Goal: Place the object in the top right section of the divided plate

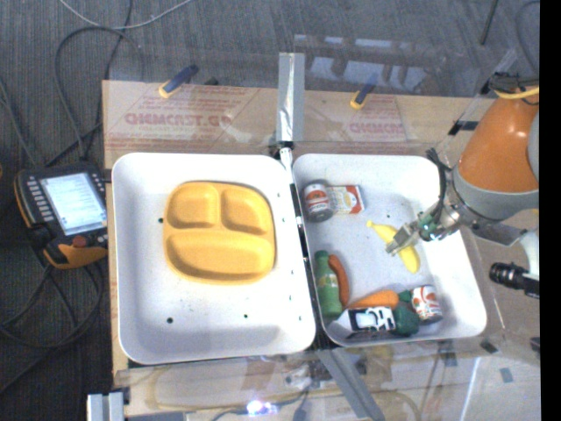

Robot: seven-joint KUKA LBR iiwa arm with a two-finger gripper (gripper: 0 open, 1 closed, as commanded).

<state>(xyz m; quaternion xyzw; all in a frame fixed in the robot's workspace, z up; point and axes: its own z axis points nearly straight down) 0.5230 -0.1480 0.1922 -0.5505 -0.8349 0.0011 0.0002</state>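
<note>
A yellow divided plate (219, 231) lies in the left white bin (140, 323); its top right section (246, 210) has nothing in it. In the right bin (394, 178) lies a yellow banana (385, 230). My gripper (405, 239) is right over the banana's middle, low in the bin, and hides part of it. The banana's lower end (412, 260) sticks out below the gripper. The grey arm with its orange band (495, 156) comes in from the right.
The right bin also holds a small can (316, 202) beside a red and white carton (347, 200), a green bottle (326, 284), two carrots (372, 300), another can (426, 303) and a dark green item (386, 321). A teach pendant (61, 204) sits left of the bench.
</note>
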